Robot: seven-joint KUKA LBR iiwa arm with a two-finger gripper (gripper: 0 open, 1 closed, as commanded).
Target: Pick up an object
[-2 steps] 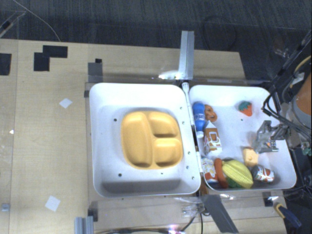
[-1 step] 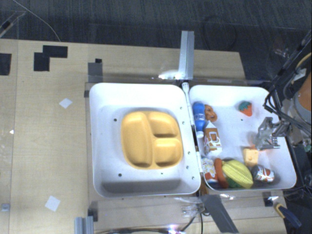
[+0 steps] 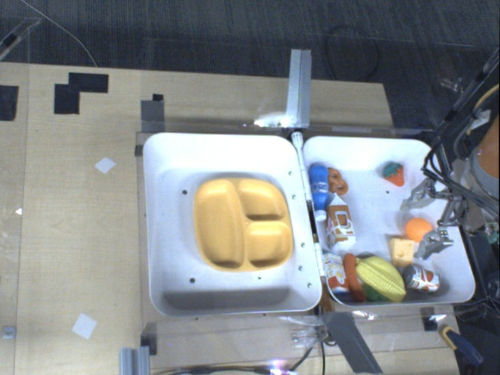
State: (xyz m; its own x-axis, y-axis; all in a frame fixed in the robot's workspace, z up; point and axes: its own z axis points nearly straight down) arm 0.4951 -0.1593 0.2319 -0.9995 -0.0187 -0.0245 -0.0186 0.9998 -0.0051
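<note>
My gripper (image 3: pixel 424 222) reaches in from the right over the right bin (image 3: pixel 367 158), its two fingers spread apart and open. An orange ball (image 3: pixel 419 229) lies on the bin floor roughly between the fingertips, and neither one visibly touches it. A yellow cheese wedge (image 3: pixel 403 251) sits just below the orange. Along the front wall are a yellow-green corn cob (image 3: pixel 380 277) and a small red-and-white can (image 3: pixel 423 280). A strawberry-like red toy (image 3: pixel 394 173) rests near the back.
A blue bottle (image 3: pixel 318 183), a brown pretzel (image 3: pixel 337 180) and a white-and-brown carton (image 3: pixel 340 223) line the right bin's left side. The left bin (image 3: pixel 168 209) holds a yellow divided plate (image 3: pixel 241 223). A metal post (image 3: pixel 300 87) stands behind the bins.
</note>
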